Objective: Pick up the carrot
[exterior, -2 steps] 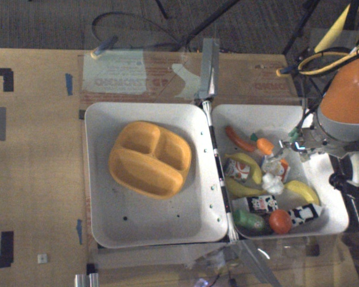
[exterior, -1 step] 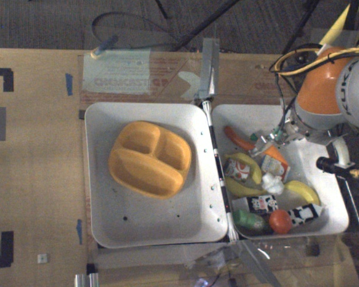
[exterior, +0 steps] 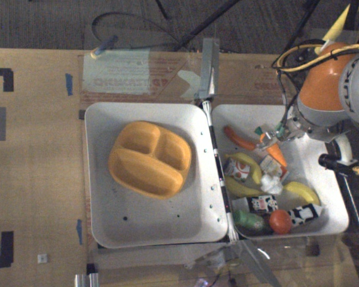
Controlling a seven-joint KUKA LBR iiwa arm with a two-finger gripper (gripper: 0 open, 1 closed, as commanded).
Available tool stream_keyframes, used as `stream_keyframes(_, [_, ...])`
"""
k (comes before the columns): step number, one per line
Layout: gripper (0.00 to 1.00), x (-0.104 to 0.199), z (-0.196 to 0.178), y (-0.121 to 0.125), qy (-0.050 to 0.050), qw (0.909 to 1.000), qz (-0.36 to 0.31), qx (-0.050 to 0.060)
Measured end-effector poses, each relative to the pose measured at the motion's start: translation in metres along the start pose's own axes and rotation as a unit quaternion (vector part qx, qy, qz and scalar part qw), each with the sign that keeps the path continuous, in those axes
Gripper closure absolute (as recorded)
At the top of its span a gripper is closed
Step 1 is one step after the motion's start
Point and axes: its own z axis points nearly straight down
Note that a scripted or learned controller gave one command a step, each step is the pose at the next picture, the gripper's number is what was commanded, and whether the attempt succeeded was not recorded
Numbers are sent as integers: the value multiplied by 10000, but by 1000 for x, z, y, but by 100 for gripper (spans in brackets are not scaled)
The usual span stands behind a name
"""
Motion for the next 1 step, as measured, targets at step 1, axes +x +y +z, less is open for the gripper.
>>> stream_keyframes(1, [100,41,-92,33,23,9996,280,40])
